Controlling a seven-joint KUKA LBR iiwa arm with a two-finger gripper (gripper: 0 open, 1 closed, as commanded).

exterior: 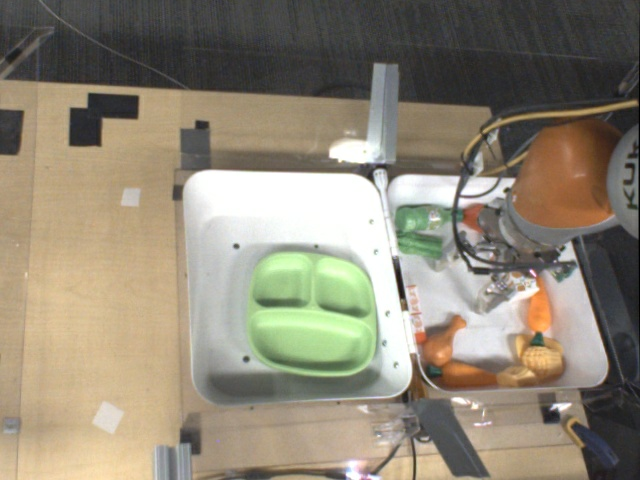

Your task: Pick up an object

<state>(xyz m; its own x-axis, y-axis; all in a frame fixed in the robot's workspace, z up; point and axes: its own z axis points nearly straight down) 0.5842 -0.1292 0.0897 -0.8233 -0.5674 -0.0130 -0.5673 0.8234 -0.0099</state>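
The right bin (590,368) holds several toy foods. A green bottle-like item (420,230) lies at its far left. An orange carrot (540,311) sits at the right, with a yellow corn cob (540,356) just in front of it. An orange drumstick shape (443,340) and an orange sausage (468,373) lie along the near left edge, and a tan piece (515,375) rests beside the sausage. My gripper (503,290) hangs low over the middle of this bin, just left of the carrot and under the orange wrist band (565,173). I see nothing held in it.
The left bin (215,268) carries a green divided plate (312,311). A metal post (383,113) stands behind the wall between the bins. Cables loop from the wrist over the right bin's far side. Bare wooden bench lies to the left.
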